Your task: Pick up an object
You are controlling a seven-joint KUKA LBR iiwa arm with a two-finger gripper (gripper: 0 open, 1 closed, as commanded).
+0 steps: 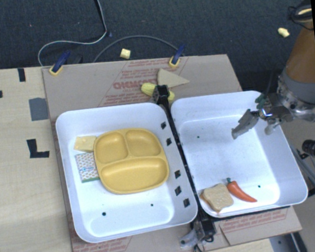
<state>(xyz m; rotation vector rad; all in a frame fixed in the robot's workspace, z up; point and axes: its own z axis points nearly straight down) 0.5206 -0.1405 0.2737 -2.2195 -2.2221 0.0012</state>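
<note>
My gripper [255, 124] hangs over the right part of the right bin [201, 108], fingers spread open with nothing between them. One finger [243, 126] points left and down toward the bin floor. A slice of toast [217, 197] and an orange-red chilli pepper [240, 191] lie side by side at the right bin's front edge, well below the gripper. In the left bin [71, 162] sits a yellow divided plate [131, 159], with a pale yellow block [84, 143] and a small patterned packet [86, 166] against its left side.
Black clips [175, 166] run along the seam between the bins. A yellow clamp [157, 89] and a cardboard wedge [172, 78] sit behind the seam. The bins rest on a cardboard sheet [106, 83]. The arm [304, 70] fills the right side.
</note>
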